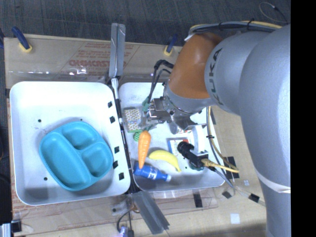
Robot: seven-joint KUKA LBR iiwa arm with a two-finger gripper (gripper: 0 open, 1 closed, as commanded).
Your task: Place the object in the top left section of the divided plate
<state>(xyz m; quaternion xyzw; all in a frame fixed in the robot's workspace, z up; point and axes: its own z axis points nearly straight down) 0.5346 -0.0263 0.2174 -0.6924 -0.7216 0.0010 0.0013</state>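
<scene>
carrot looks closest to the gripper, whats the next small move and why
Probably a short descent toward the carrot. The gripper sits just above the carrot's leafy end in the right bin, and nothing shows between its fingers. The blue divided plate in the left bin holds nothing, so a grasp comes first.

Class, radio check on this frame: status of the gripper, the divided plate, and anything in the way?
Gripper low in the right bin, over the toys; grasp unclear. Blue divided plate in the left bin, nothing on it. Carrot, banana, blue bottle crowd below the gripper.
</scene>
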